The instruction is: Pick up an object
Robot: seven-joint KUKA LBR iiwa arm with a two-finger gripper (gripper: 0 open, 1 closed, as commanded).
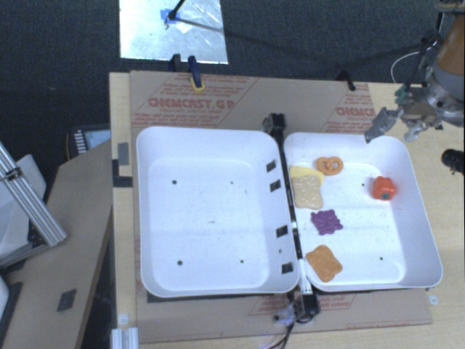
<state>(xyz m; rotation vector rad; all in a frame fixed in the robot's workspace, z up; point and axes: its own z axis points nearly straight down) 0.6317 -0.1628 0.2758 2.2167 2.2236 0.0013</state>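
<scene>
The right bin [418, 224] holds several small items: an orange pretzel [330, 166], a pale toast slice [306, 189], a red-orange pepper [383, 187], a purple grape cluster [327, 221] and an orange-brown piece [323, 262]. My gripper [396, 126] hangs above the bin's far right rim, well above the items. Its two grey fingers are spread apart with nothing between them. The pepper lies nearest to it, below and slightly left.
The left bin [156, 151] sits beside the right one, joined by a black hinge strip [285, 195]. A metal sheet [173, 19] lies at the back. An aluminium rail [25, 195] stands at the far left. Cables run near the arm's wrist [443, 71].
</scene>
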